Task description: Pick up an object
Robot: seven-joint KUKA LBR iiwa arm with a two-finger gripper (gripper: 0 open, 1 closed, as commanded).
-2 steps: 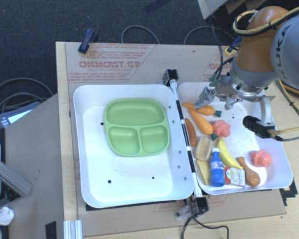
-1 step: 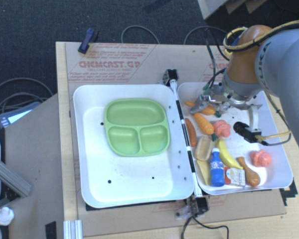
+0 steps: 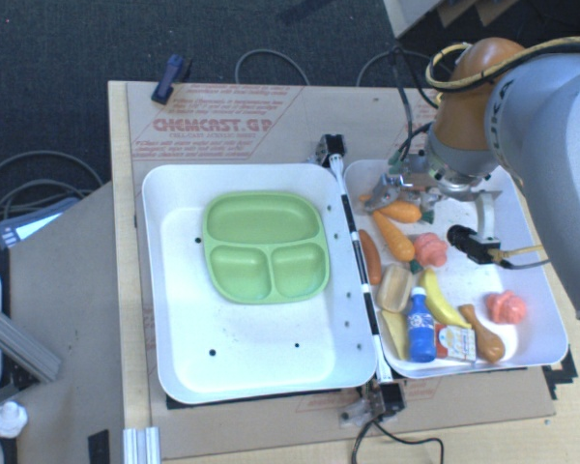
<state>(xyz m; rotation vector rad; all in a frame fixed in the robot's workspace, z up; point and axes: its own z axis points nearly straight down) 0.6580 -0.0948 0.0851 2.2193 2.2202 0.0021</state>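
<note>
Toy food is heaped in the right bin (image 3: 551, 341): carrots (image 3: 398, 228) just below the claw (image 3: 413, 184), a sausage (image 3: 370, 256), banana (image 3: 439, 302), blue bottle (image 3: 420, 328) and drumstick (image 3: 487, 333) lower down. A green divided plate (image 3: 267, 246) is held by the left bin (image 3: 169, 288), well left of the claw. The claw is lowered at the right bin's top-left corner; whether it is apart or together cannot be told. Bare floor is left around the plate.

matt green plastic tray (image 3: 266, 246), glossy white bins (image 3: 174, 288)
</note>
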